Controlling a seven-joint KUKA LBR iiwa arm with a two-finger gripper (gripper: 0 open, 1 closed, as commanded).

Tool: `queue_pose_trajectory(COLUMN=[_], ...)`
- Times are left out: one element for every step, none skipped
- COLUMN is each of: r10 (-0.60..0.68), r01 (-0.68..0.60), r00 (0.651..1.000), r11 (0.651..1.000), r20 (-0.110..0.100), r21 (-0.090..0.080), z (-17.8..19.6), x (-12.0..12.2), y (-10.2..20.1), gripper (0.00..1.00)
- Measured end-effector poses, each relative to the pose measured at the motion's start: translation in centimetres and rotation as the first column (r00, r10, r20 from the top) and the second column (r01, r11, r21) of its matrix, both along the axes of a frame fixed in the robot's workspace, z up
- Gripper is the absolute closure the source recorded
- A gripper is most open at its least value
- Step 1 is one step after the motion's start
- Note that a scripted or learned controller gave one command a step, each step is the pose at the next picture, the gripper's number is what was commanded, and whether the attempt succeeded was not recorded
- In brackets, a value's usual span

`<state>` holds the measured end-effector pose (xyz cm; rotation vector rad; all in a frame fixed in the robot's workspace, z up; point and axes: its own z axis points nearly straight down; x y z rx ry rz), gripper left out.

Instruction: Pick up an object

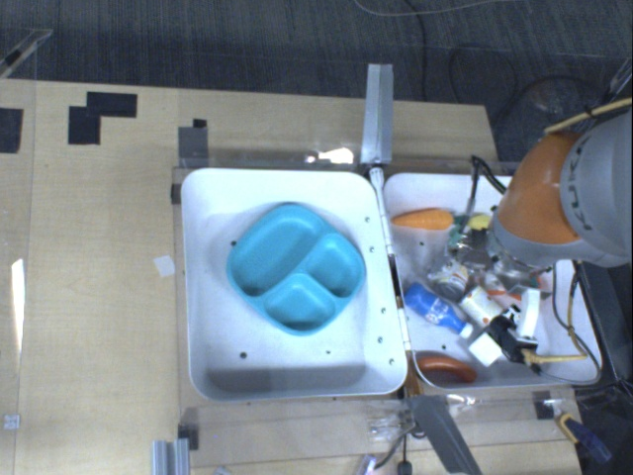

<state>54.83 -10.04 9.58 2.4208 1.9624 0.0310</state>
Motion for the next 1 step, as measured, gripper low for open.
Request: queue_pose_trajectory(r10=[0.000], r01=[0.000], r00=[1.000], r11=[1.000], r20=[-0.004], r21=[0.003], z=[0.81], x=[-0.03], y=[0.15], gripper=[1.00])
